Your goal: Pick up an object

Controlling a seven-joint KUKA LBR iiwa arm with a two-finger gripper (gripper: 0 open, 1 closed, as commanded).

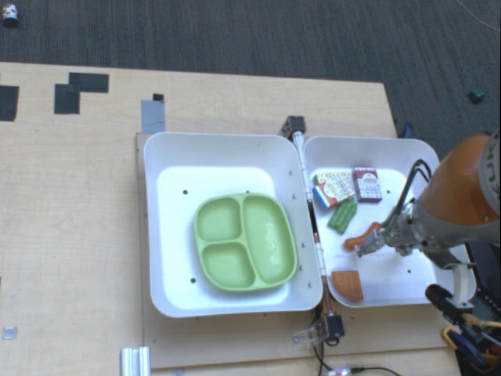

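In the right bin [391, 149], my gripper [382, 238] hangs low over the floor, reaching in from the right. An orange carrot-shaped piece [358, 241] lies right at its tip, touching or nearly touching it. A green pickle-like piece [342, 215] rests just above and left of that. Farther back are a white, green and blue carton [332, 186] and a small maroon box [366, 185]. A brown-orange toast-like slab [348, 285] sits at the bin's front left corner.
The left bin [168, 233] holds a pale green divided plate [246, 242]. A metal rail [307, 202] separates the two bins. The arm's orange band [468, 182] looms over the right bin's right side.
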